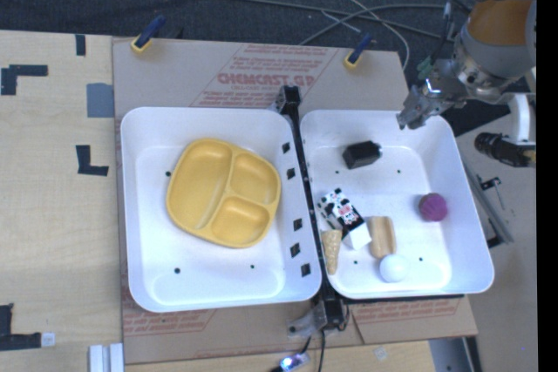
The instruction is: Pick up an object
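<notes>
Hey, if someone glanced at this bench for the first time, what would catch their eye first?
Probably the yellow divided plate, lying alone in the left bin. Next, the cluster in the right bin: a purple ball, a black block, a black-and-white cow toy and a white ball. The claw hangs over that bin's far right corner.

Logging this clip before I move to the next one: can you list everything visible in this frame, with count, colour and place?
bins: 2, white, side by side on the bench
divided plate: 1, yellow, in the left bin
block: 1, black, right bin, far side
ball: 1, purple, right bin, right side
ball: 1, white, right bin, near edge
cow-patterned toy: 1, black and white, right bin, near the divider
cone: 1, tan, right bin, near-left corner
cylinder: 1, tan, beside the cone
clamps: 2, yellow and blue, far edge of the cardboard
arm: 1, grey and orange, upper right
end effector: 1, dark, over the right bin's far-right corner
</notes>
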`<action>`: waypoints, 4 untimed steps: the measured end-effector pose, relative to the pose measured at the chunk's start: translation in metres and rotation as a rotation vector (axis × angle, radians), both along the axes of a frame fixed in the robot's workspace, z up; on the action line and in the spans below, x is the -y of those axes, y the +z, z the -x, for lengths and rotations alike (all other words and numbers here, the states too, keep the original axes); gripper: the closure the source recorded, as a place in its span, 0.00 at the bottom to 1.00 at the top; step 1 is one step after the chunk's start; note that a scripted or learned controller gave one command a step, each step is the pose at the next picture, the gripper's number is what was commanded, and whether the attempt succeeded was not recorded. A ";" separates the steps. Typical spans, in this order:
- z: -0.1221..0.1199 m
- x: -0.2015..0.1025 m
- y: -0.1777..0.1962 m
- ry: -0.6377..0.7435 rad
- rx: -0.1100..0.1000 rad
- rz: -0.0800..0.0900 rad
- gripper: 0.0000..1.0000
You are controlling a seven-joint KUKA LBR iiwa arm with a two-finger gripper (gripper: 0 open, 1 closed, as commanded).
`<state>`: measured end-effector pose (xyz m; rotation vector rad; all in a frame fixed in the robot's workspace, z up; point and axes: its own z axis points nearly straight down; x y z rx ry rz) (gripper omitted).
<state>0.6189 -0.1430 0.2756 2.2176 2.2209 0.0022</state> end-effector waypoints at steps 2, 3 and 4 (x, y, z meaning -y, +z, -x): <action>0.012 -0.110 -0.015 0.004 -0.006 -0.002 1.00; 0.016 -0.157 -0.015 0.003 -0.005 -0.001 1.00; 0.023 -0.203 -0.029 0.004 -0.007 -0.002 1.00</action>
